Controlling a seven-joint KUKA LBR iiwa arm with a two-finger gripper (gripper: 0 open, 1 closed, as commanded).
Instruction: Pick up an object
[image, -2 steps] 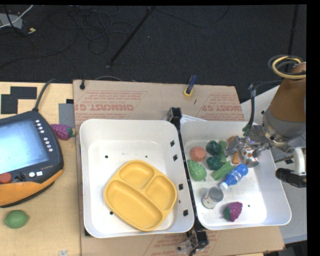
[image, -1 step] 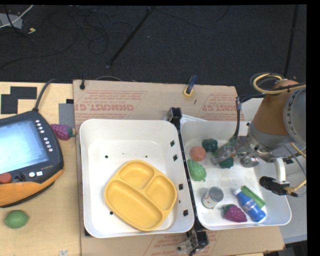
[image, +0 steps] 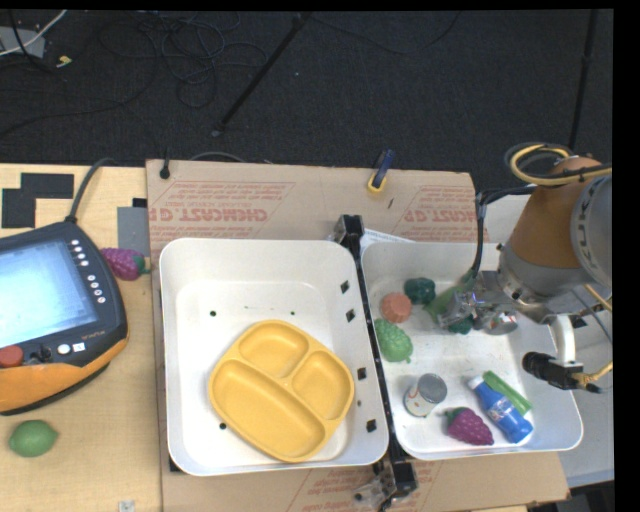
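My gripper (image: 463, 308) is low in the right bin (image: 560, 432), near its upper middle, coming in from the right under the orange wrist band. A dark green object (image: 458, 322) lies right at its tip; whether it is held is unclear. Another dark green piece (image: 420, 290) sits just left of it. Further left are a salmon ball (image: 396, 307) and a bumpy light green fruit (image: 394, 343). Along the bin's front lie a small tin can (image: 428, 393), purple grapes (image: 468, 426) and a blue bottle with a green cap (image: 502, 405).
The left bin (image: 190, 300) holds a yellow divided plate (image: 283, 388). A teach pendant (image: 50, 310) lies on the bench at far left, with purple grapes (image: 124, 262) and a green ball (image: 33, 438) near it. A cardboard sheet (image: 300, 205) lies behind both bins.
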